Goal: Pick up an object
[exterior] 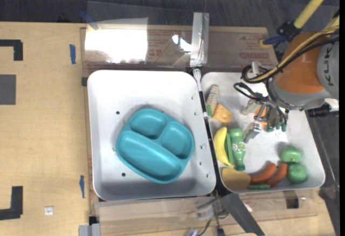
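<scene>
The right bin (312, 138) holds several toy foods. A corn cob (212, 98) and an orange cheese wedge (222, 115) lie at its left wall. Below them are a yellow banana (220, 146) and a green bottle-like piece (236, 148). An orange carrot (268, 173), two green apples (294, 164) and a tan slice (235, 178) lie along the front. My gripper (262, 122) hangs over the middle of this bin, just right of the green piece and above bare bin floor. Nothing shows in its grasp.
The left bin (102, 95) carries a teal divided plate (155, 144). A clear plastic sheet and cardboard (161, 46) stand behind both bins. The arm's orange band and cables (302, 73) overhang the right bin's back right corner.
</scene>
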`<action>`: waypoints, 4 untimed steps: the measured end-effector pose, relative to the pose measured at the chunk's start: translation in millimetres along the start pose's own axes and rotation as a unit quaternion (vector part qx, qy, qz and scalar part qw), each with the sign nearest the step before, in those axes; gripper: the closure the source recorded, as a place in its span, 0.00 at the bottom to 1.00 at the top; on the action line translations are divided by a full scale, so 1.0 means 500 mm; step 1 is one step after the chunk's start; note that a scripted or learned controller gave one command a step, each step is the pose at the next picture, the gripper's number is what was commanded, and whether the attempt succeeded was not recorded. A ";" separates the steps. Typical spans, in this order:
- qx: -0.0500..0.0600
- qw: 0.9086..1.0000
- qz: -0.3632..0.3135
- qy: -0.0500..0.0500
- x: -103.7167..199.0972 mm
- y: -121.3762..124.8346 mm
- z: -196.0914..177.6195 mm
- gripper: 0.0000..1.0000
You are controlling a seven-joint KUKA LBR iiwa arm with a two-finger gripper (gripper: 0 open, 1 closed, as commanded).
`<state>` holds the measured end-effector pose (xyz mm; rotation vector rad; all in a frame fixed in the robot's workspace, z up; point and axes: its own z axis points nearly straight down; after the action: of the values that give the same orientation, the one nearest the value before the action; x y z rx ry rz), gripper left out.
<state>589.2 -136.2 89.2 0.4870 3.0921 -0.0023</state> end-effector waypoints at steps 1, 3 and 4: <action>0.004 1.000 0.015 -0.005 0.054 0.055 -0.003 0.00; 0.005 0.999 0.042 -0.004 0.068 0.048 -0.004 0.00; -0.001 0.995 -0.100 -0.002 0.219 -0.008 -0.004 0.00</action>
<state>483.8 -106.6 90.2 0.1762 3.1206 -0.0023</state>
